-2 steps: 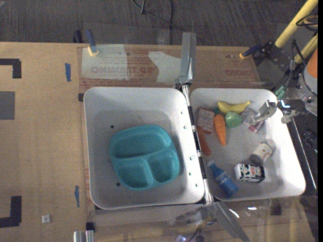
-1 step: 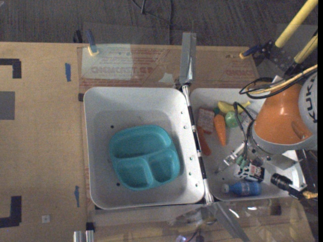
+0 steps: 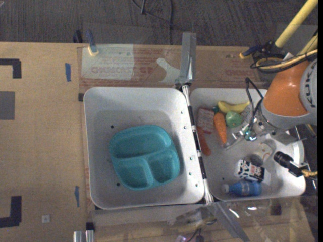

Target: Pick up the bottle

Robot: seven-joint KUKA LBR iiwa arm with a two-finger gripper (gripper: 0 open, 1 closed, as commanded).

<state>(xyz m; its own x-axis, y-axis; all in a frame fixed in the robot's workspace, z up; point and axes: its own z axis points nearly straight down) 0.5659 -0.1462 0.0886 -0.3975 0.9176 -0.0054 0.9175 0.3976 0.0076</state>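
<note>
Brown bench (image 3: 40, 135) under orange band (image 3: 285, 96) lettered "KU", blue bottle (image 3: 243, 188) below

Glossy white plastic bins (image 3: 96, 105), matt teal plastic tray (image 3: 145, 156), translucent blue bottle (image 3: 243, 188)

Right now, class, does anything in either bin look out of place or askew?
Nothing looks spilled or damaged. The blue bottle lies on its side near the front edge of the right bin, rather than upright. The teal divided tray sits skewed to the walls of the left bin.
</note>
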